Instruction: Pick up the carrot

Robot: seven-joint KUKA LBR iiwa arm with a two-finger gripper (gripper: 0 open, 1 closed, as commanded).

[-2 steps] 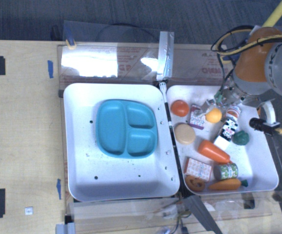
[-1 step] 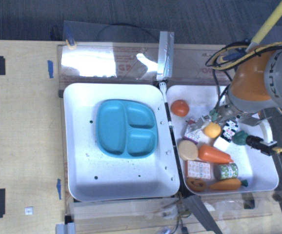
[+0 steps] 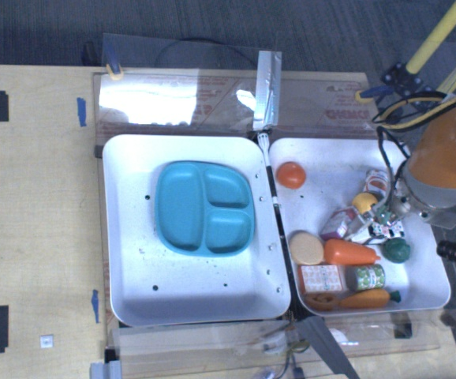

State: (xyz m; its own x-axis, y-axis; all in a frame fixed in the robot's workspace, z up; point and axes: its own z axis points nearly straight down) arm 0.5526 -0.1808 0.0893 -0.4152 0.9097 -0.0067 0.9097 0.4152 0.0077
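Note:
The carrot (image 3: pixel 350 252) is a fat orange cone lying on its side in the right bin (image 3: pixel 433 279), with its dark green top (image 3: pixel 396 249) pointing right. My gripper (image 3: pixel 384 218) hangs low over the clutter just above and to the right of the carrot, below the arm's orange band (image 3: pixel 447 156). Nothing is visibly held. A thinner orange stick-shaped item (image 3: pixel 360 299) with a dark end lies along the bin's front wall.
Crowding the carrot are a tan bun (image 3: pixel 307 248), a printed box (image 3: pixel 321 278), a green can (image 3: pixel 368 277), a yellow piece (image 3: pixel 363 202) and a purple packet (image 3: pixel 338 224). An orange ball (image 3: pixel 291 174) sits apart. The left bin (image 3: pixel 125 235) holds a blue divided plate (image 3: pixel 205 208).

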